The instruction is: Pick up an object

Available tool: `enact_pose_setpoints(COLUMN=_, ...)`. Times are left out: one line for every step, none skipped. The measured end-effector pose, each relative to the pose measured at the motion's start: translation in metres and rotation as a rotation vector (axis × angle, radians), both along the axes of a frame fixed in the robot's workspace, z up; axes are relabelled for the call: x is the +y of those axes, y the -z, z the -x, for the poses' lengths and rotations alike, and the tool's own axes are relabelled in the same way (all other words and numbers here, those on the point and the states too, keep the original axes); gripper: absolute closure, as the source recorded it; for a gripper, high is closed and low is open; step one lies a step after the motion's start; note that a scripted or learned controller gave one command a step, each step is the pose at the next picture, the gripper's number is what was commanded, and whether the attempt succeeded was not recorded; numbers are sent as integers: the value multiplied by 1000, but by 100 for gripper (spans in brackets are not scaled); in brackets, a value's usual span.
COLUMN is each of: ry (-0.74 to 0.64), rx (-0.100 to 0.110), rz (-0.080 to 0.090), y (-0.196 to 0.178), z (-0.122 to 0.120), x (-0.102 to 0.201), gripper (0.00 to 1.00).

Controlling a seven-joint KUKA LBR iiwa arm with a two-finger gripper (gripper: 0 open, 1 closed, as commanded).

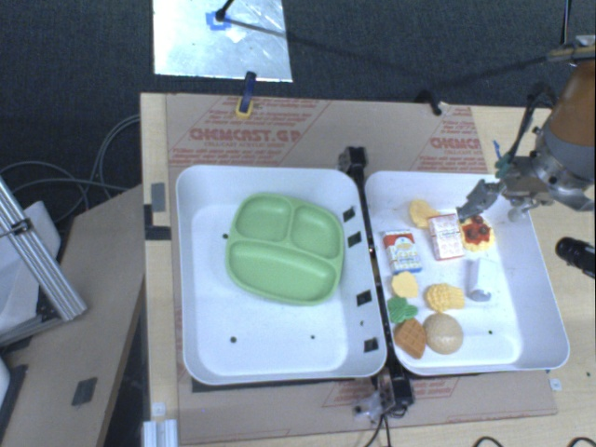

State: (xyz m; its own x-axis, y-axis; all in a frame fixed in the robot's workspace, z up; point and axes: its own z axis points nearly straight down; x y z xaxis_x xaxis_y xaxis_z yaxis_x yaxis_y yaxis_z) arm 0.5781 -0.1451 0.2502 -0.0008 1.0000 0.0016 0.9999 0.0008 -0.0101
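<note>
Reaches in from the right over the right bin (545, 329), the arm (573, 128) cut off by the frame edge. Gripper (484, 198) hovering above a red and yellow toy (477, 234); cannot tell whether released or clenched, too blurred to judge. Nothing visibly between the fingers. Beside that toy, a white carton (445, 237) and a smaller carton (401, 250). Nearer the front, corn (444, 296), bread (443, 333), other small food toys hard to make out. Left bin (200, 343) holding a green divided plate (284, 249).
</note>
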Motion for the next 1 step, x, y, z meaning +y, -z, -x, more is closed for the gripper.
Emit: enact_pose_setpoints(ry=-2, rx=-12, rz=2, y=-7, z=-2, x=0, gripper=0)
